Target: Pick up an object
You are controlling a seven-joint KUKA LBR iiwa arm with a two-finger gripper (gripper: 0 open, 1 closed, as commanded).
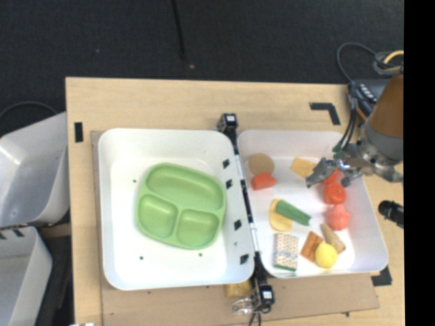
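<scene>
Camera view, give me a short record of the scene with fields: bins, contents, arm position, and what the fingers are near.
left bin: holds a green divided plate
right bin: holds small toy foods, among them a brown round piece, a red piece, a green stick, a patterned box and a yellow lemon
arm: reaches in from the right, over the right bin's upper right part
gripper: fingers low, just above a red round item
grasp: cannot tell whether anything is held
</scene>
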